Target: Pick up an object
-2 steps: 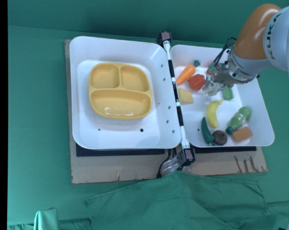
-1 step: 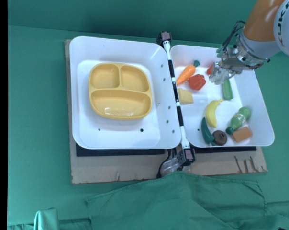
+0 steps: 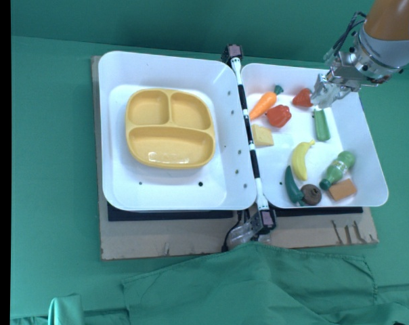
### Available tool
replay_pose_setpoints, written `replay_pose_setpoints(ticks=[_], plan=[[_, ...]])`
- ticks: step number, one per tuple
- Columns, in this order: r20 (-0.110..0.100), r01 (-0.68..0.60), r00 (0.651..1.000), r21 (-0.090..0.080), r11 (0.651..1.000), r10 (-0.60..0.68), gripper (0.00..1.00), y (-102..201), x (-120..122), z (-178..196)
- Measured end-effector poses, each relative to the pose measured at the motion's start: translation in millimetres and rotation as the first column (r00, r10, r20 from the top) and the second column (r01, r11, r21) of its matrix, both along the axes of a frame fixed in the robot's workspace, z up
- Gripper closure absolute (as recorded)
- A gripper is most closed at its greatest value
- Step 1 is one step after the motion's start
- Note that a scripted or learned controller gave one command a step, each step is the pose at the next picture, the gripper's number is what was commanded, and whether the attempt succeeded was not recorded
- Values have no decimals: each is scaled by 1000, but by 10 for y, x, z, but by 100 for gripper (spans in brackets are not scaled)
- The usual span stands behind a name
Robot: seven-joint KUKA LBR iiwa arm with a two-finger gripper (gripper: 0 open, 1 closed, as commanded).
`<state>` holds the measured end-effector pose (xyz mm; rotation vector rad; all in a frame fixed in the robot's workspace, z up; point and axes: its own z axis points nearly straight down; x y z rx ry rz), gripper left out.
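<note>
Green cloth [image 3: 259, 283] lies nearest, below the right bin [image 3: 374, 188]. Gripper [image 3: 324, 99] hangs above the cucumber [image 3: 321, 124]; its state is unclear. Descent should centre on the cucumber.

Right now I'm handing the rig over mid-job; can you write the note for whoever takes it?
Gripper: low over the right bin's far end, between the red toy and the green stick; whether the jaws are open or shut, I can't tell.
Things: carrot, red pepper, cheese wedge, banana and green bottle all lie in the right bin. Yellow divided plate sits in the left bin.
Done: nothing visibly lifted.
Left: grasp and raise one object.
</note>
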<state>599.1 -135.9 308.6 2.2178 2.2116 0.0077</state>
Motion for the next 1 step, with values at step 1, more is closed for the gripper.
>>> replay_pose_setpoints(ticks=[1], plan=[[1, 0, 1000, 0, 1000, 0, 100, -32, 72, 484]])
